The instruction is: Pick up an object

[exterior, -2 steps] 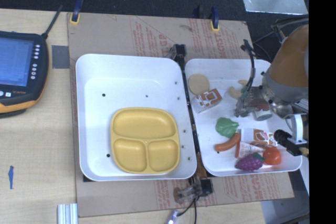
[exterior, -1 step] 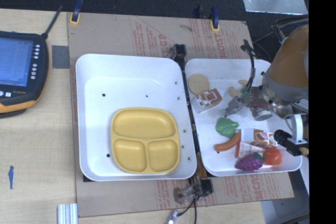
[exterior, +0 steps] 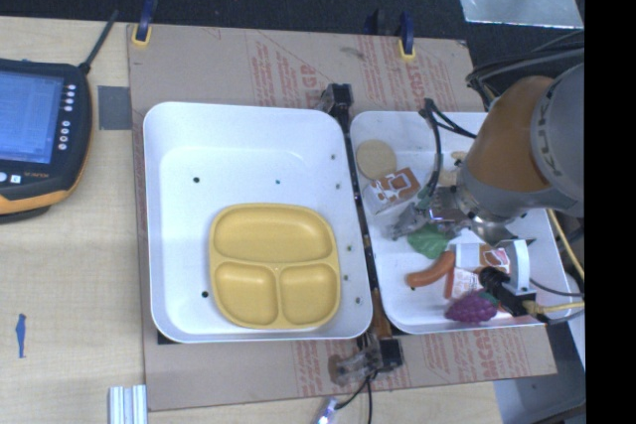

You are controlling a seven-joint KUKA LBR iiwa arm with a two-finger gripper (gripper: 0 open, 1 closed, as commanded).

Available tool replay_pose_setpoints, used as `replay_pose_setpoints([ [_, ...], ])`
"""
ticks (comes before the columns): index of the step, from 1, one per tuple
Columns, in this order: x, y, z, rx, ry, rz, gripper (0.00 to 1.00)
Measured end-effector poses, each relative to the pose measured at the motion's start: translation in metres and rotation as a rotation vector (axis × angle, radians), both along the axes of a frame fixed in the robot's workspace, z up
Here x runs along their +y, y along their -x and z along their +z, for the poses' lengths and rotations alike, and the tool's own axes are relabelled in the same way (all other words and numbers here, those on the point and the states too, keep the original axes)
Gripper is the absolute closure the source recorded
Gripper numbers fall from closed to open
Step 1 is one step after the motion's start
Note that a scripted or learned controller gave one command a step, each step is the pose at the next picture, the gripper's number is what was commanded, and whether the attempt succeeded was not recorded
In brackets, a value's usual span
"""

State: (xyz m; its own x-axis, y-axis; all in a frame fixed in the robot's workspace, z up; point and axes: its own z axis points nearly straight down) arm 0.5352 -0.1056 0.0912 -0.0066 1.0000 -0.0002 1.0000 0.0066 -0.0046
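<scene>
The grey arm's pincer [exterior: 422, 213] hangs low in the right white bin [exterior: 397, 308], its spread impossible to tell, among a green toy [exterior: 429, 242] and orange sausage [exterior: 430, 273]; it seems mid-reach, needing a closing grip next.

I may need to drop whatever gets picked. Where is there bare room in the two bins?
The left bin has bare floor along its back and left side, bordering the yellow divided tray near its front. The right bin is crowded: cookie, snack packet, green piece, hot dog and purple grapes cluster under the arm.
</scene>
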Motion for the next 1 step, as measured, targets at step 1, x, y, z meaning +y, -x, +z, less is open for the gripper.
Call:
replay_pose_setpoints([
  [1, -0.0011, -0.0002, 0.0104, 0.001, 0.0, 0.003, 1.0],
])
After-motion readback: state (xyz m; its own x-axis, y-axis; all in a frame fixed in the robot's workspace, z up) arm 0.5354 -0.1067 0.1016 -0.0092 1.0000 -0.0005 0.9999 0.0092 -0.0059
